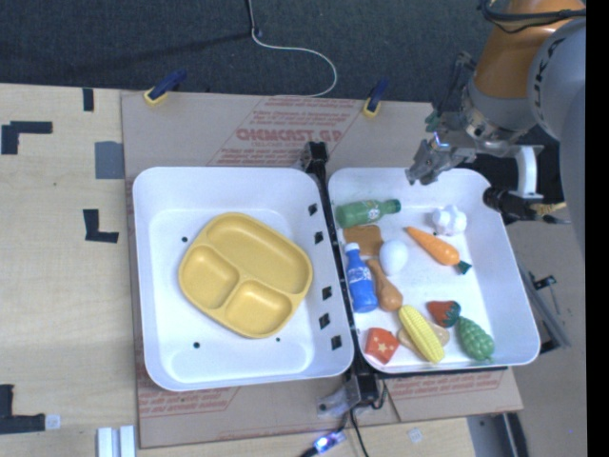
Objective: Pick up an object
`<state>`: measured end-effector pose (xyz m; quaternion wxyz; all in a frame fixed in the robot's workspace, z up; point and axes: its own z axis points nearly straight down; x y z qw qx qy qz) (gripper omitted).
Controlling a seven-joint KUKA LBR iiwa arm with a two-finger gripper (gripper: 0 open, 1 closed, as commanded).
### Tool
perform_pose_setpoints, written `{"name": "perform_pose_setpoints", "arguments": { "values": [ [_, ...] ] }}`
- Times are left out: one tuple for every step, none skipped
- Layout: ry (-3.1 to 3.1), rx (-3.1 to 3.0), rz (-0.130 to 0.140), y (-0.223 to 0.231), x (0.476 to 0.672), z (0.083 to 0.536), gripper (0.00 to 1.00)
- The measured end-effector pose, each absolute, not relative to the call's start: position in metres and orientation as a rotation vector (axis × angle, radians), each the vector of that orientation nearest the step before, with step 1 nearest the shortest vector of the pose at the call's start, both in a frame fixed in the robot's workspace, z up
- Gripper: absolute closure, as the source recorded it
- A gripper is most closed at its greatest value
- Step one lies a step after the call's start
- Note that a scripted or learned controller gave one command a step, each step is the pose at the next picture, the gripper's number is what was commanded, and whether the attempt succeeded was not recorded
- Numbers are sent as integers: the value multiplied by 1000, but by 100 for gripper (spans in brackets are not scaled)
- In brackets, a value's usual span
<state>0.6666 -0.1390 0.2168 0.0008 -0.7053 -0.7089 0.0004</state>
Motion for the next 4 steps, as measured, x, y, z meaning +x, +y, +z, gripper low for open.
{"name": "perform_pose_setpoints", "arguments": {
  "values": [
    [-2229,-2213,-2,-83,669,229,100],
    [-2228,-2212,-1,-26,666,237,100],
    [-2225,-2215,2,19,663,232,100],
    [-2222,-2218,5,24,658,217,100]
  ]
}}
